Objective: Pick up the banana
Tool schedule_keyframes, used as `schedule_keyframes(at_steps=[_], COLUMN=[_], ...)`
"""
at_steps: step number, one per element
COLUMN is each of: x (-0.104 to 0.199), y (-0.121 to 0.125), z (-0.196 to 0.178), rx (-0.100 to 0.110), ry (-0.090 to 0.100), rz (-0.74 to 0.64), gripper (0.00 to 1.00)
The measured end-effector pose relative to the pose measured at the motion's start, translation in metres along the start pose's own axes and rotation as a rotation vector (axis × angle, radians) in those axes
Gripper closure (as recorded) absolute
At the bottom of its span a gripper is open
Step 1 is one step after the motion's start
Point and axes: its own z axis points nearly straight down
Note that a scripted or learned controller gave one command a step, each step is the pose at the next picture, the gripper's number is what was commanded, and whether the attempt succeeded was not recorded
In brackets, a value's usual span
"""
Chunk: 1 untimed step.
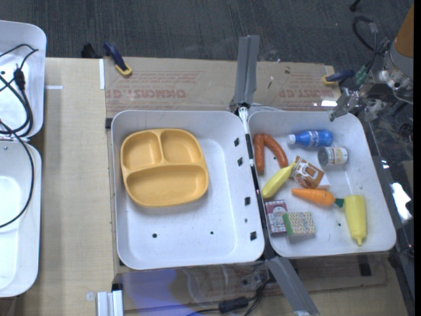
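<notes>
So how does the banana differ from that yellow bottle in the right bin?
The banana is slimmer and slants against the bin's left wall; the yellow bottle is fatter and lies near the right wall. The banana tapers at both ends, while the bottle narrows to a nozzle toward the front. Both are yellow and lie flat in the right bin.

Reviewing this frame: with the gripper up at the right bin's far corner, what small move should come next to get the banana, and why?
Probably travel the gripper toward the camera's left and nearer edge, stopping above the banana. The gripper sits at the right bin's far corner, well apart from the banana, which lies tilted near the bin's left wall, between the sausage and a small carton.
</notes>
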Motion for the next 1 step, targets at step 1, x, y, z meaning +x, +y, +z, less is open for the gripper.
schedule_keyframes(at_steps=[1], x=[-0.0415], y=[0.0224], z=[-0.0437], rx=[-0.002], ry=[-0.003], rz=[0.271], gripper=[0.0])
